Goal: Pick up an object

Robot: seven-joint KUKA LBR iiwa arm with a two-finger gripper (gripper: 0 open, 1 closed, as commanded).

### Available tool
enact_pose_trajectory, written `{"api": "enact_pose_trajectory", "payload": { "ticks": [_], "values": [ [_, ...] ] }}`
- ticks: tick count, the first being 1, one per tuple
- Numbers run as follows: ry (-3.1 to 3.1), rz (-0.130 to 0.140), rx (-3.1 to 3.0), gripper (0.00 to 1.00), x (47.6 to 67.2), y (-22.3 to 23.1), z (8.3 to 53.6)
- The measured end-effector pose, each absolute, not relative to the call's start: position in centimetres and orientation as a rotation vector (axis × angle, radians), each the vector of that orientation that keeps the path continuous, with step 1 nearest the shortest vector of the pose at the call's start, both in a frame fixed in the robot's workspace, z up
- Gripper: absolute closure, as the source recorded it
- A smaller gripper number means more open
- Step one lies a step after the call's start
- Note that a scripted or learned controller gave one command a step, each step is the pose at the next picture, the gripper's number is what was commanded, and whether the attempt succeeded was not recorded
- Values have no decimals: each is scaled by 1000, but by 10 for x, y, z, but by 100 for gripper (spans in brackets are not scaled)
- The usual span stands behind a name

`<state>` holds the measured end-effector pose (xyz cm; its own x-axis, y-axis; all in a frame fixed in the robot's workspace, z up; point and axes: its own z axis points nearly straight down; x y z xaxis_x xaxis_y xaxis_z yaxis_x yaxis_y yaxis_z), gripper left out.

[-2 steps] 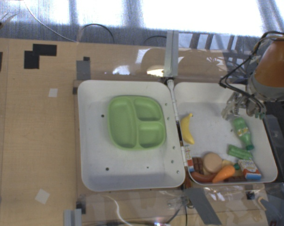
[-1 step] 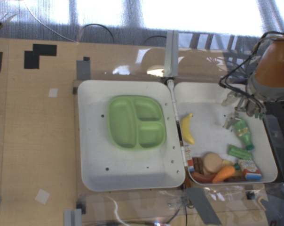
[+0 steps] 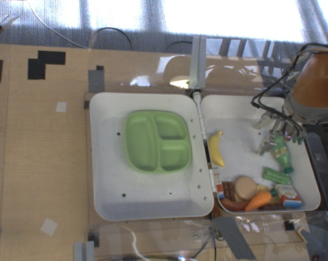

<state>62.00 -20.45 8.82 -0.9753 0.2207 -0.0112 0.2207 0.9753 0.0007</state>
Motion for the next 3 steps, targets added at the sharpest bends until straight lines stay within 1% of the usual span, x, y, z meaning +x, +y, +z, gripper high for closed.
{"api": "enact_pose_trajectory", "payload": {
  "ticks": [1, 2, 3],
  "values": [
    [3095, -6, 338, 100, 625, -204, 104],
    [3094, 2, 414, 100, 584, -138, 205],
    [3105, 1, 422, 0, 581, -140, 199]
  ]
}}
